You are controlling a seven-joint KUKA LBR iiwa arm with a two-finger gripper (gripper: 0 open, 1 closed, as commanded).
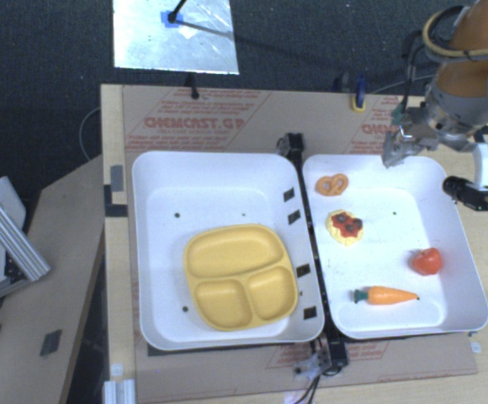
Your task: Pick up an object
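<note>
Bench (76,225) w/ cardboard sheet (227,116) — two white bins (219,168) atop.

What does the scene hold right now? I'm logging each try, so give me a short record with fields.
left bin: yellow divided tray
right bin: pretzel, small pizza, tomato, carrot
gripper: above the right bin's far rim, holding nothing visible
task state: nothing picked up yet

This is a robot lab or test bench, not a home. A grey and orange robot arm (467,49) reaches over two white bins (219,183) on a board (202,116) printed with a maker's name. Loose cables (315,369), an aluminium rail (4,234) and dark carpet (34,49) surround the bench, and the food is plastic toys: a carrot (385,295), a tomato (427,261).
</note>
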